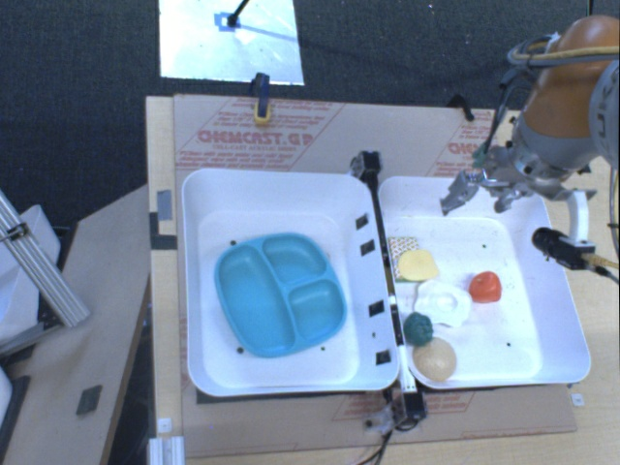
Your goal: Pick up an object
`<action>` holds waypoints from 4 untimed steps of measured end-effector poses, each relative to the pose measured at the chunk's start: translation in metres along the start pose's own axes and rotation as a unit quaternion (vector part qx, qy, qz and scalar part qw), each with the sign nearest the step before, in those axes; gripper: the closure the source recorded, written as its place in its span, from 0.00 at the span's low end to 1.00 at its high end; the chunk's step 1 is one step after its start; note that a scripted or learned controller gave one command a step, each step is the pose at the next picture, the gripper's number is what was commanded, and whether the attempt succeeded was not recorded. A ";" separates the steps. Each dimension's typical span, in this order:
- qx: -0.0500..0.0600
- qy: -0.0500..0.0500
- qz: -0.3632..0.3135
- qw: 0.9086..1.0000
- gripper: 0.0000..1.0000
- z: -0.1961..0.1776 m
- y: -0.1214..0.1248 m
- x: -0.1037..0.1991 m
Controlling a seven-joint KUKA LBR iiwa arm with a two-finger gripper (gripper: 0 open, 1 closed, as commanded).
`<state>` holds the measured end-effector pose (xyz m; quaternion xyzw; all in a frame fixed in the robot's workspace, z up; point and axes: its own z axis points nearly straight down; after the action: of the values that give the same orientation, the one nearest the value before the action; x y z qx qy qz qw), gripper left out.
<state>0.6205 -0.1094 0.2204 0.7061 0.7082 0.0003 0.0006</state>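
I see bright, even overhead light; white bins (281, 187) nearly wash out, glare on the metal sheet (231, 27), soft shadows, slightly grainy focus.

Grey arm (572, 124) with an orange band (yellow and black cables looping alongside), ending in a metallic hand (481, 194).

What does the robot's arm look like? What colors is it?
The arm is chunky and rounded, grey with a shiny orange band near the top right. Thin cables, yellow and dark, loop over the orange part. Below it sits a grey metal gripper with thin silver fingers. A white bracket with a small black piece sticks out to the side.
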 end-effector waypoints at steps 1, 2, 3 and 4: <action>0.002 0.000 0.000 1.000 0.00 0.062 0.004 0.001; 0.001 0.000 0.000 1.000 0.00 0.123 0.003 0.007; -0.003 0.000 0.001 1.000 0.00 0.130 0.007 0.007; -0.008 0.002 0.001 1.000 1.00 0.116 0.010 0.009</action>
<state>0.6306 -0.1006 0.1040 0.7065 0.7077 0.0073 0.0053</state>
